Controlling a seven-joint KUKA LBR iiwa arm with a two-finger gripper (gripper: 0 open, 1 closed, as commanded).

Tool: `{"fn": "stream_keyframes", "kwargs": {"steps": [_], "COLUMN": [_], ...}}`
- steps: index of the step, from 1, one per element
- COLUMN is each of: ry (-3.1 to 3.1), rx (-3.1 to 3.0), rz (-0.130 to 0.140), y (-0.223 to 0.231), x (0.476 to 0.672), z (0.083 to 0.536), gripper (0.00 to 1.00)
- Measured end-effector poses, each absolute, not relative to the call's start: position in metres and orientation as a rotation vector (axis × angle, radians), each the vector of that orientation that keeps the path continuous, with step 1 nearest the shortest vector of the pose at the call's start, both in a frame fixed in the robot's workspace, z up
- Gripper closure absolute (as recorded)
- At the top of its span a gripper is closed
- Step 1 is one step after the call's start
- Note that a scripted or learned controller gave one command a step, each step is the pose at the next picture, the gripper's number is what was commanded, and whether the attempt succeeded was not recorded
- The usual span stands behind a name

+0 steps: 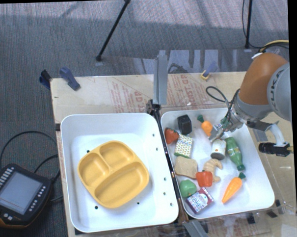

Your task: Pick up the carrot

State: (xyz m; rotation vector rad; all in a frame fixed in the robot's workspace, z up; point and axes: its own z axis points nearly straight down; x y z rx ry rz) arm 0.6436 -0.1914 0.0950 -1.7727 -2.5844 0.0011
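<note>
While the gripper [219, 132] hovers, fingers' state impossible to tell, one carrot [206, 126] lies just left of it; another [232, 189] lies well below. Judged best: settle on the nearer, straddle its middle, clearing the bottle [233, 153] beneath.

Orange carrot [232, 189] with green top, yellow tray [113, 174], white bins [71, 143], green bottle [234, 154], black block [184, 124]

I cannot resolve the gripper [219, 132] finger state. The teach pendant [16, 195] is cut off at the left edge.
</note>
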Motion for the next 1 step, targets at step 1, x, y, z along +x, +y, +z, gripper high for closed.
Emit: {"fn": "stream_keyframes", "kwargs": {"steps": [1], "ry": [-2.674], "rx": [-1.66], "rz": [-0.005], "y": [-0.1551], "x": [0.6462], "z": [0.1916], "gripper": [1.0]}}
